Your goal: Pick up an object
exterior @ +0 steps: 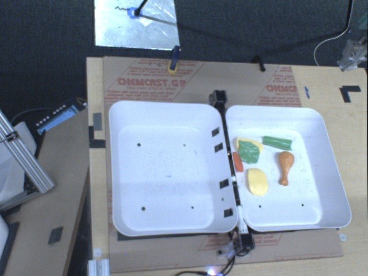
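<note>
Several toy foods lie in the right bin (322,148). A green leafy piece (249,152) rests on a yellow wedge (255,145) near the bin's left wall. Beside them a small orange-red piece (238,162) lies against the divider. A green bean-like strip (277,142) sits further back. A brown drumstick (285,167) lies in the middle, and a pale yellow lemon-shaped piece (257,181) is in front of the leafy piece.
The left bin (167,165) stands beside the right one, joined by black clips (224,154). Both rest on a cardboard sheet (155,79) on the bench. A shiny metal plate (135,13) lies at the back, and an aluminium frame (23,160) stands at the left.
</note>
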You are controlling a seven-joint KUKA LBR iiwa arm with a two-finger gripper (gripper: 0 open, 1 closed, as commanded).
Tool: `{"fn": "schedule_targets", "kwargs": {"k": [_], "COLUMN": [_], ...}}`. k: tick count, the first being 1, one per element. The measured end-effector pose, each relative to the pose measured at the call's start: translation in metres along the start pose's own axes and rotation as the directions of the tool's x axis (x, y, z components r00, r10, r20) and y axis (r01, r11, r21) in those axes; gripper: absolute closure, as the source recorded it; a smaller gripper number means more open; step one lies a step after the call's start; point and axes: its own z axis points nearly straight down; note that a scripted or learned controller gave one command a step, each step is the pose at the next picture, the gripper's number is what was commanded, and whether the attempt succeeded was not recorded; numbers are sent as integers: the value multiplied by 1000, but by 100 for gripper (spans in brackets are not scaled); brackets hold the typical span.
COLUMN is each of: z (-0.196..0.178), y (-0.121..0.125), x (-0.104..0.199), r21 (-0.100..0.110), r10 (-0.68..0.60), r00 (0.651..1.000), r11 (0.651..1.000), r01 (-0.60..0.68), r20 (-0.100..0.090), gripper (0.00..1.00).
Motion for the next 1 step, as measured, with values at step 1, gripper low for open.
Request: {"fn": "schedule_targets", "kwargs": {"k": [1], "z": [-23], "y": [0], "x": [0], "r21": [-1], "r10": [0], "r00": [1000], "r11": [1000], "r01": [0], "r20": [0], "gripper": [100]}}
